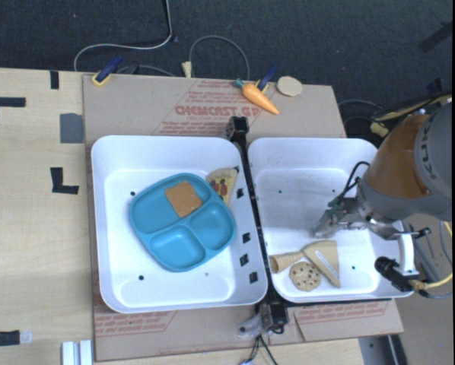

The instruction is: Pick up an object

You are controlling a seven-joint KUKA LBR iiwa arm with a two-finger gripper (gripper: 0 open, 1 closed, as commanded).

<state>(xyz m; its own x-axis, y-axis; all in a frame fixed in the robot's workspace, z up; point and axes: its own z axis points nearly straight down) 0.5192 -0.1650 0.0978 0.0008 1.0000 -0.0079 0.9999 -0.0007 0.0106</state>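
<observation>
cookie: we see a round tan disc with dark chips, flat, right bin's near edge
cone: tan, on its side, just left of cookie
wedge: pale slice, flat, touching cookie's right
toast: brown square, flat on blue tray, left bin
pizza slice: beside tray

Cardboard-topped bench — two white bins, carrot, disc
</observation>
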